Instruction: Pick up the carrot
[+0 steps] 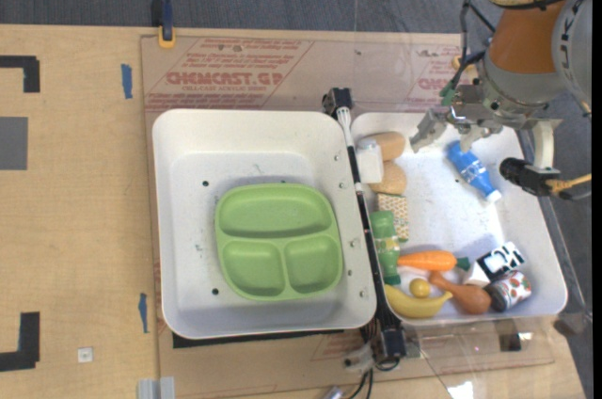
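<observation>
Spread apart and gripping nothing, the two grey fingers (425, 128) of the gripper (450, 132) are hanging over the far end of the right bin (553, 267), near its far left corner.

Going from the left, the left bin (179, 162) is sitting on the bench (75, 228) and is carrying a green divided plate (278, 240), which is lying flat near the bin's middle with its one long compartment toward the far edge and its two smaller ones toward the near edge.

Just right of the wall where the bins are meeting, a tan bread-like piece (384, 146) is lying at the right bin's far left corner, with a white block (368, 167) touching it and a second tan piece (391, 180) just beside that. Along the same left wall, a green item (383, 232) is resting nearer the front.

The carrot (428, 261) is lying on its side near the right bin's near edge, orange, with a green tip pointing right. A banana (417, 301) is curving just in front of it, at the near left corner, and a brown drumstick-shaped toy (463, 293) is lying just beside both. A black-and-white item (501, 261) and a small can (511, 292) are sitting toward the near right corner.

A blue bottle (472, 169) is lying tilted in the far half of the right bin, just under the gripper's wrist. The arm (531, 21) is reaching in over the far right corner.
</observation>
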Tool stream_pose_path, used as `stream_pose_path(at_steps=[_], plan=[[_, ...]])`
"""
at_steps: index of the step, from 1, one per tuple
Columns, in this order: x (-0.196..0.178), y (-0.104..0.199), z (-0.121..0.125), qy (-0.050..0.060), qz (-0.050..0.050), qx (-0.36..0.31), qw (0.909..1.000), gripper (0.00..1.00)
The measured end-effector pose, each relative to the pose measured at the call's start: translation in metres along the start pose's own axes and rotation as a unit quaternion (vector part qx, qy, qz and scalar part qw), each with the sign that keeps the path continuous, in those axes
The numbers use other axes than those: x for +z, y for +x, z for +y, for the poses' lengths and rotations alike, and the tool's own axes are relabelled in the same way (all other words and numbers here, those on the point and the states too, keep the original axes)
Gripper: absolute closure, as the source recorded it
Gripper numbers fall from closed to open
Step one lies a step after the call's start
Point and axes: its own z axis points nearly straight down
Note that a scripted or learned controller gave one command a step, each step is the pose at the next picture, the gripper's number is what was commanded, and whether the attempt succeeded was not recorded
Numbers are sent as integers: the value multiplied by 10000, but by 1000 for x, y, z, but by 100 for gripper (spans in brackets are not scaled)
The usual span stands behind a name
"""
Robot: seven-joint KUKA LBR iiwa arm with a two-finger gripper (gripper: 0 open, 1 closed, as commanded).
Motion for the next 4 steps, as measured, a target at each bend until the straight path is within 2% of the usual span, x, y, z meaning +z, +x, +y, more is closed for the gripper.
stream_pose_path(at_steps=[1,2,3,4], plan=[[59,-21,-48,21,4,-1920,9814,0],[75,9,-98,4,8,-2052,9787,0],[100,-3,-146,-123,-50,-1837,9829,0],[100,7,-147,-114,-69,-1453,9893,0]])
